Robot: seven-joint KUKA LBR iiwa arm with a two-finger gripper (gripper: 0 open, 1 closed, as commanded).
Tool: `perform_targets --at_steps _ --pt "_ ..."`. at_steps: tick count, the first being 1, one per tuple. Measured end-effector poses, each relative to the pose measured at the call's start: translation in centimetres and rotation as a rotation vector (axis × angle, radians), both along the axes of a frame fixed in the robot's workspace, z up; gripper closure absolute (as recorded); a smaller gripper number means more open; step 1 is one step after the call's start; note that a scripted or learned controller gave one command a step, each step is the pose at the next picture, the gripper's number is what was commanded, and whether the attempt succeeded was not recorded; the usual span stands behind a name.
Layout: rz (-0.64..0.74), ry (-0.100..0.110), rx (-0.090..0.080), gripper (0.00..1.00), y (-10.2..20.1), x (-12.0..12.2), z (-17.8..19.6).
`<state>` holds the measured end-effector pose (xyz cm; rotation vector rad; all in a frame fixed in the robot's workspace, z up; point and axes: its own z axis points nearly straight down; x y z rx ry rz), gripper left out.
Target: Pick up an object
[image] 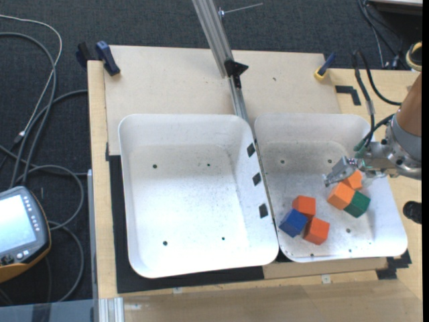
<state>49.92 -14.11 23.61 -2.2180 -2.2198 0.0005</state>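
The claw [343, 170] hangs low inside the right bin [295, 134], near its right wall, and reaches in from the arm [405, 136] at the table's right edge. Whether its tips are apart or together cannot be told; the grey metal blurs against the bin's floor. Just below it, touching or nearly so, lies an orange block [342, 194], with another small orange piece [354, 179] tucked against the claw's side. No block can be seen clamped between the tips. A green block [358, 204] sits against the orange block's lower right side.

Toward the bin's front edge is a second cluster: an orange cube [305, 205], a blue cube [293, 223] at its lower left, and a further orange cube [316, 231] at its lower right, all three close together.

The left bin [134, 139] sits beside the right one, their walls touching along the middle. A metal pole [213, 29] rises from the table's back edge between them. A blue clamp [107, 56] grips the table's back left corner and a yellow clamp [324, 68] sits near the back right.
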Motion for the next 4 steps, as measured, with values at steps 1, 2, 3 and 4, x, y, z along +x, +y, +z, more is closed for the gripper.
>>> perform_targets --at_steps 1,2,3,4 --pt "0.001 -0.007 -0.003 0.00 -5.1 2.4 -10.5" --pt "0.001 -0.007 -0.003 1.00 -5.1 2.4 -9.7" --pt "0.000 -0.006 -0.002 0.00 -5.1 2.4 -9.8" --pt "0.004 -0.002 -0.001 0.00 -2.1 5.3 -13.9"
